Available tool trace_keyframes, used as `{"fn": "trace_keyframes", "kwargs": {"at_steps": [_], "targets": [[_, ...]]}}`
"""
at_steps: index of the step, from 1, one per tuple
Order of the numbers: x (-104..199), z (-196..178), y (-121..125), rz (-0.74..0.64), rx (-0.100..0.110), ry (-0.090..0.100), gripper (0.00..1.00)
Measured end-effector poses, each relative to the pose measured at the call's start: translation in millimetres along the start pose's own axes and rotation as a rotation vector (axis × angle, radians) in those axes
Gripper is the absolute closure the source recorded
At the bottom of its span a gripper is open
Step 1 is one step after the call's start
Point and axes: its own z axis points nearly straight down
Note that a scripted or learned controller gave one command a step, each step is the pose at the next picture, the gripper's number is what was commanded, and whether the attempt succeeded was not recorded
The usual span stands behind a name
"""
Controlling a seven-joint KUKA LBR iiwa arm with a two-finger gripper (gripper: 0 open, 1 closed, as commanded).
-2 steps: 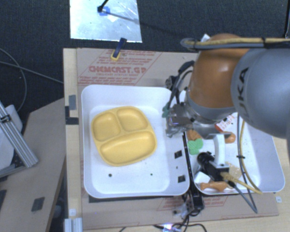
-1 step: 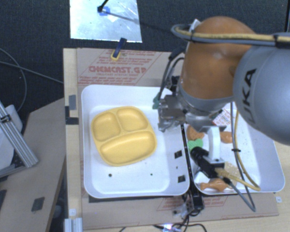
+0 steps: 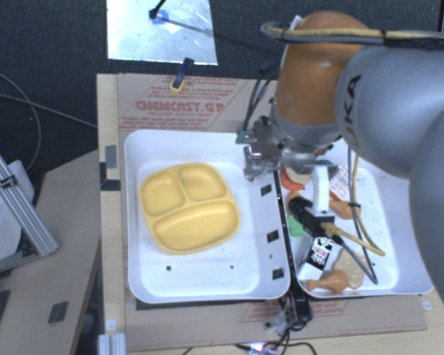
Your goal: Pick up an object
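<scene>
Whereas the left bin holds a single yellow divided plate lying flat, the right bin holds a cluster of small items along its left wall: an orange piece, a green piece, a black-and-white box and a tan drumstick-shaped toy nearest the front wall. The gripper hangs over the right bin's far left part, close to the orange piece; whether it is apart or together cannot be told. The arm hides much of that bin.
</scene>
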Motion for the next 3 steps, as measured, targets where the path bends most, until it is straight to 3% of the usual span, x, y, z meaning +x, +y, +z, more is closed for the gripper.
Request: {"fn": "trace_keyframes", "kwargs": {"at_steps": [1, 2, 3], "targets": [[-41, 65, 57, 0.002, 0.004, -0.002, 1.00], [18, 26, 23, -0.009, 0.002, 0.003, 1.00], [48, 57, -61, -0.008, 0.011, 0.001, 1.00]]}}
